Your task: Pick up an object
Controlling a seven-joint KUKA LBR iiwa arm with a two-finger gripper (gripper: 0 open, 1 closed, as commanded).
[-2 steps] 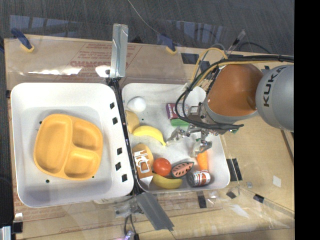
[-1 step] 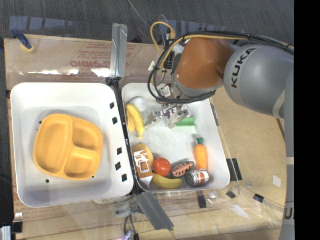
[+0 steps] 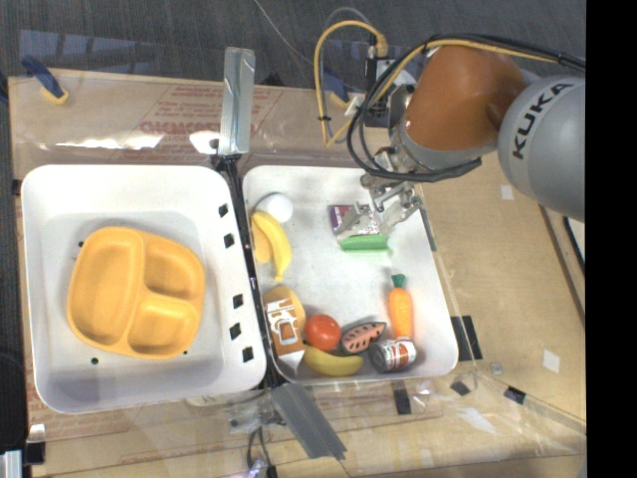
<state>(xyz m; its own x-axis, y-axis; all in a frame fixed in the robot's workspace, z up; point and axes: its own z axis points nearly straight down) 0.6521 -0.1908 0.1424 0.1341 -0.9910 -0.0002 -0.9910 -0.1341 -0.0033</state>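
- Nearest me along the front wall of the right bin (image 3: 438,267), I see a yellow banana (image 3: 333,362) lying flat, with a red tomato (image 3: 321,330) just behind it and touching a small brown carton (image 3: 284,324) at its left.
- Beside the tomato, to the right, a dark oval toy (image 3: 362,335) leans against a small tin can (image 3: 396,354) that lies on its side in the front right corner.
- Just behind the can, a carrot (image 3: 399,307) with a green top lies lengthwise, pointing toward the front.
- In the left bin (image 3: 40,267), a yellow divided plate (image 3: 136,291) sits flat on the floor, well apart from everything else.
- Along the divider side of the right bin, a second banana (image 3: 273,242) lies curved, and a white ball (image 3: 276,207) touches its far end.
- Toward the back of the right bin, a green block (image 3: 363,242) lies flat with a small purple-and-silver packet (image 3: 350,221) right against it.
- The gripper (image 3: 391,203) hangs over that packet and block, by the bin's back right edge; I cannot tell how it is set or whether it touches either item.
- Above it I see the orange band (image 3: 458,98) and looping cables (image 3: 348,68).
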